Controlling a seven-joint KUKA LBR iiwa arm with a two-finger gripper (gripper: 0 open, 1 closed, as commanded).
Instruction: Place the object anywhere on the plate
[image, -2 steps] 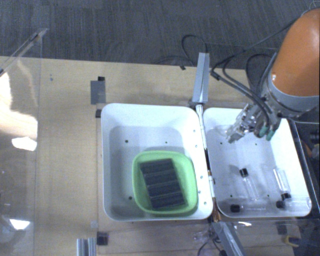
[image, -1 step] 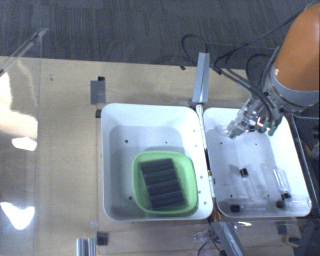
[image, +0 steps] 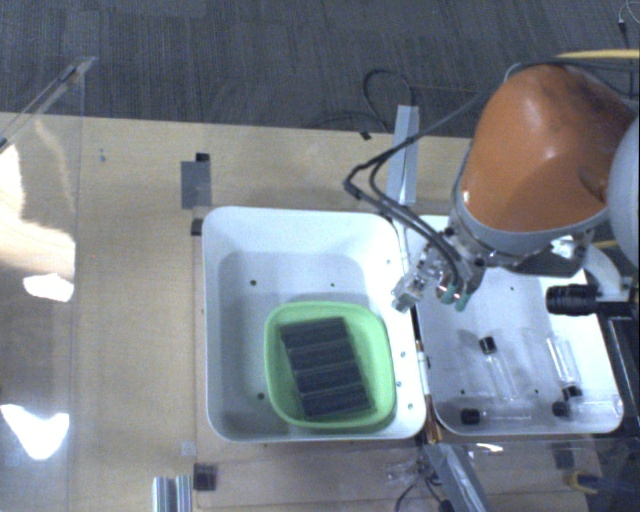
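The gripper (image: 432, 283) hangs over the seam between the two white bins; whether it is closed or carries anything, I cannot tell. To its left and below lies the square green plastic plate (image: 280, 335), holding a dark ribbed rectangular block (image: 325, 368). Small clear vials (image: 497, 365) lie below-right.

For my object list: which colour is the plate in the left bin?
Light green, the plate holds a dark ridged block; camera view.
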